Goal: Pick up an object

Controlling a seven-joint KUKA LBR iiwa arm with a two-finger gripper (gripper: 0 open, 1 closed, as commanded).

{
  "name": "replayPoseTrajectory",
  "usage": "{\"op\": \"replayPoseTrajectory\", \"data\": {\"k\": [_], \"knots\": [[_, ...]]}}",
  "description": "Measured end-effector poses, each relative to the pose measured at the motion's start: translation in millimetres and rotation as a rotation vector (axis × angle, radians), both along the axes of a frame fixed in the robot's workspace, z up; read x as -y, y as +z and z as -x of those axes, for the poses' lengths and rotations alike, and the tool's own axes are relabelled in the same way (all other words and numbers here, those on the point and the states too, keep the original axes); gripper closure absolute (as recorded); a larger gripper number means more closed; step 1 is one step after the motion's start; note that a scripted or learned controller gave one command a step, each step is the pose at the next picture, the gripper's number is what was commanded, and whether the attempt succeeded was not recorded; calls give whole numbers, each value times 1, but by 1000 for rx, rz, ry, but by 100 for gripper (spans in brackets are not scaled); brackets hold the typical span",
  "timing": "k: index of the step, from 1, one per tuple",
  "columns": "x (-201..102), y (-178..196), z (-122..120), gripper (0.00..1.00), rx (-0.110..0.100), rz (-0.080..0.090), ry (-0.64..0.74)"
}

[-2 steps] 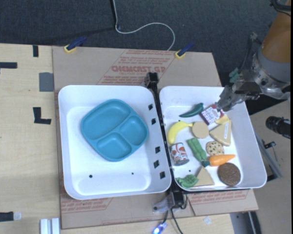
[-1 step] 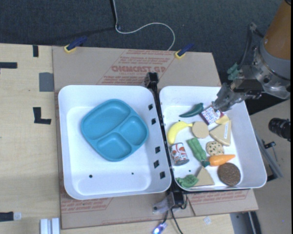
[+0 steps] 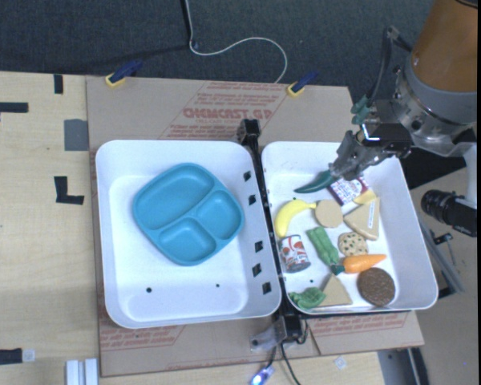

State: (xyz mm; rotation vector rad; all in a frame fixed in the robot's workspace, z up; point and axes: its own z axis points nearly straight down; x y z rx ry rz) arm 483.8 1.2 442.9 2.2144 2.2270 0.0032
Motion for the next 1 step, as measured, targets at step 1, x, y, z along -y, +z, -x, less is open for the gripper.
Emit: {"op": "replayPoseTrajectory", "data": {"k": [1], "knots": [[-44,19,0,100,-1,0,0]]}}
